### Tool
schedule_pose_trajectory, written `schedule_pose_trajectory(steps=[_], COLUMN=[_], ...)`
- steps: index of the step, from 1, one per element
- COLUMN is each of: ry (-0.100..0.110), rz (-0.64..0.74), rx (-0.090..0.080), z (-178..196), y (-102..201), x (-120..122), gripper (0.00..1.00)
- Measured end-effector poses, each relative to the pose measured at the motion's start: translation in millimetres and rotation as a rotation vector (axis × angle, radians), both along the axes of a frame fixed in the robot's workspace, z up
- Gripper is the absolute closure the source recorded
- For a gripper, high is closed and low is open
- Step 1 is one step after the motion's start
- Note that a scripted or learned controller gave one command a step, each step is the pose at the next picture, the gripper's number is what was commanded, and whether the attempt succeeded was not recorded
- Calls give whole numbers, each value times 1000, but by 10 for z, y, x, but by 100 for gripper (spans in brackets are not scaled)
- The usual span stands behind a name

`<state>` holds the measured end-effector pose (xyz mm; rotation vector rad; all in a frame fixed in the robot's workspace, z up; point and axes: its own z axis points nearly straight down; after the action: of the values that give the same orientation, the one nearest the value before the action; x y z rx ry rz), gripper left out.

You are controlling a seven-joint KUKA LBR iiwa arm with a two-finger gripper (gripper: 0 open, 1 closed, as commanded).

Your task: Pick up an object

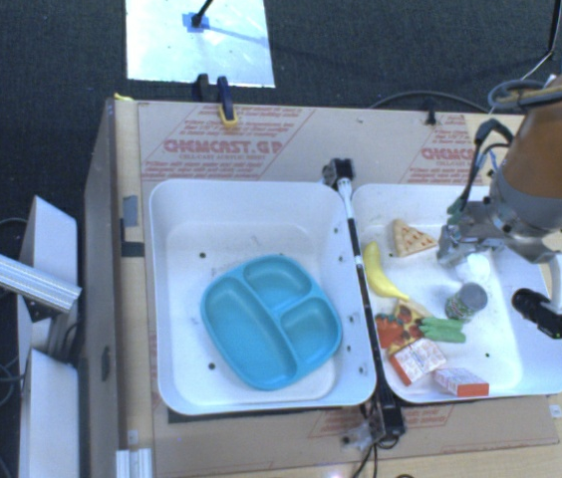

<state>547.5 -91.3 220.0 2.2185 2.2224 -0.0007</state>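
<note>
Over the right-hand white bin (550, 371), the grey and orange arm reaches down, its claw (463, 254) low near the far side; whether it is open or holding anything cannot be told. Just beside it lie a triangular pizza-slice toy (413, 238), a yellow banana (382, 274) and a small grey cylinder (470, 298). A blue divided plate (271, 320) sits in the left bin. This looks like the descent toward a grasp; next comes closing on one item and lifting.

A blue divided plate (272, 320) lies in the left bin (176, 227). The counter (261, 142) is brown board with red lettering, and a shiny metal sheet (198, 28) sits on the dark floor (32, 78) behind.
</note>
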Motion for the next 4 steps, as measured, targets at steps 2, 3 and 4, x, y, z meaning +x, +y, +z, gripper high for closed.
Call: schedule_pose_trajectory(steps=[2,3,4], ry=[1,-6,-2], rz=[-2,-1,2], rx=[0,-3,0], z=[-728,-1325,-1351], y=[-649,-980,-1153], x=[-194,-135,398], gripper=[0,0,0])
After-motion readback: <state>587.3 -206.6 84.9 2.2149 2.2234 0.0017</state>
